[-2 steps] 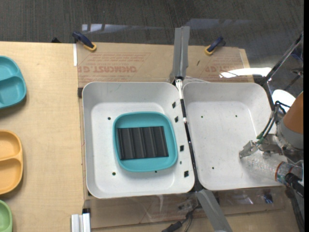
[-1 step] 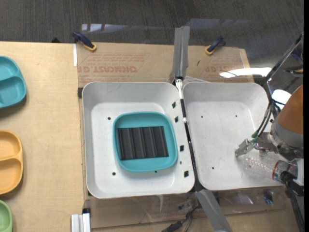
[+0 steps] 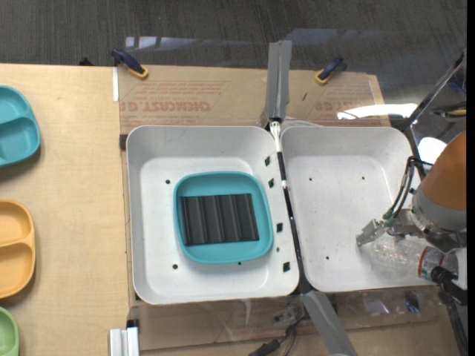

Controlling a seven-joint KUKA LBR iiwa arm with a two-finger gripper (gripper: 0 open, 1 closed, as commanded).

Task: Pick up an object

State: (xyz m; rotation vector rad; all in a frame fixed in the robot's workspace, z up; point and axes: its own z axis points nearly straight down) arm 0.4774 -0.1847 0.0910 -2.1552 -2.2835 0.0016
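Crinkled clear plastic object [image 3: 392, 254], hard to make out against the white, lies in the right bin [image 3: 334, 199] directly under the pincer [image 3: 382, 232]. Whether the pincer is apart or together cannot be told; the arm [image 3: 449, 191] is cut off at the frame edge. Two bins; far left, one teal tray [image 3: 223, 217].

Dark grey carpet floor [image 3: 223, 13], light wood bench [image 3: 59, 258], cardboard sheet [image 3: 193, 99] w/ clamps

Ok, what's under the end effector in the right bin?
A crinkled clear plastic object lies on the right bin floor beneath the end effector. The arm covers its right end, so whether anything else lies there is hidden.
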